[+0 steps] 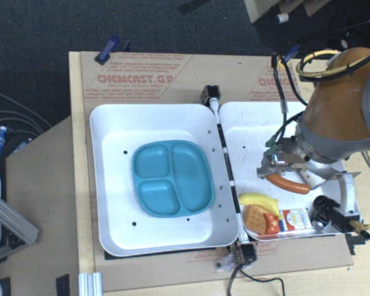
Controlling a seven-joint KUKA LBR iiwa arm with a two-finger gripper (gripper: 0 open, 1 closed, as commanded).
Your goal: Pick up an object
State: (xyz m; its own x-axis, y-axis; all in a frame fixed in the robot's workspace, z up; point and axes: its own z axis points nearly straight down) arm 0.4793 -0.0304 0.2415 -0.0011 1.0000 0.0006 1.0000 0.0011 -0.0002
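My gripper (276, 167) hangs low in the right bin (246, 119), just above the left end of the orange hot dog (288, 184); I cannot tell how its jaws stand. I judge the toy light, smooth and prone to roll, best pinched across its middle. Beside it lie a banana (259, 200) and a carton (294, 219); the left bin (111, 128) holds a blue tray (171, 177).

You see a blue tray (172, 178) lying flat in the middle of the left bin (111, 128). Beyond that bin's far left corner, a blue clamp (107, 50) sits at the board's (142, 76) edge.
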